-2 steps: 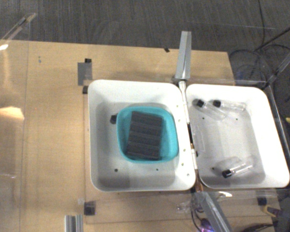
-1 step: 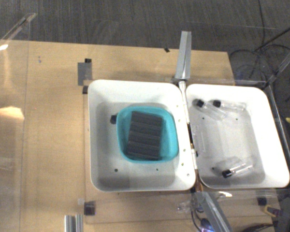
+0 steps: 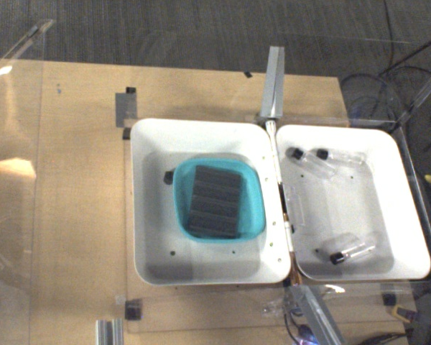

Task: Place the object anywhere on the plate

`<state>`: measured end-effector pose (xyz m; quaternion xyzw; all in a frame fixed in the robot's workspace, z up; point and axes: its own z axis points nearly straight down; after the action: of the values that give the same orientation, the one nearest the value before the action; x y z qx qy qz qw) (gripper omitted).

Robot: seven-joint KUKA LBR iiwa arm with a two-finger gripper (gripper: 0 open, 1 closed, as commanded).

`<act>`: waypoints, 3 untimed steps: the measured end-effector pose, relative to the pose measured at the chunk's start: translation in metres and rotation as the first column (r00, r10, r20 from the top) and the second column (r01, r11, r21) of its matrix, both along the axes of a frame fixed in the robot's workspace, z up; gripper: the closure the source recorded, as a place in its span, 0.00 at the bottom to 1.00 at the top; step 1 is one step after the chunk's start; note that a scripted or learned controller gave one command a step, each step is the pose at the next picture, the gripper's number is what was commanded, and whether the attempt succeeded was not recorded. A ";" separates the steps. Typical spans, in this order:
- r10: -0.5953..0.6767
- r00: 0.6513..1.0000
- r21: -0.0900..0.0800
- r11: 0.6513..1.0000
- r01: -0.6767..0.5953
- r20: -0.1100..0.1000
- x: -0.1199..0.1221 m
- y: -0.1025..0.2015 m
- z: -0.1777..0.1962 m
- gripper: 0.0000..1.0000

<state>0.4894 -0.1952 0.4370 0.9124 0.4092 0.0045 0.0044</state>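
Whether the gripper is spread or pressed together cannot be told, and nothing can be said of it holding anything.

The dark block (image 3: pixel 214 203) lies flat in the middle of the teal plate (image 3: pixel 178 192), wholly inside its rim and turned slightly askew to it. If the block is the object meant, the placing looks done, and the next move calls only for keeping clear of the plate so nothing is nudged off.

The block is a charcoal, roughly rectangular slab crossed by several ridges. It looks matte and perhaps soft, like foam.

The plate sits in the left bin (image 3: pixel 151 250). To the plate's right, in the right bin (image 3: pixel 409 214), lie three clear vials (image 3: pixel 348 251) with black caps, well apart from the plate. Should one of these be the object instead, it is not yet picked up.
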 end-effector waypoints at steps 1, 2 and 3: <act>-0.081 0.997 0.002 0.997 0.081 -0.001 0.000 -0.002 -0.001 0.00; -0.165 0.986 0.004 0.986 0.165 -0.001 -0.001 -0.006 -0.001 0.00; -0.247 0.969 0.005 0.969 0.247 -0.002 -0.001 -0.006 -0.001 0.00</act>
<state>0.4885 -0.2011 0.4359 0.9563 0.2923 0.0044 0.0021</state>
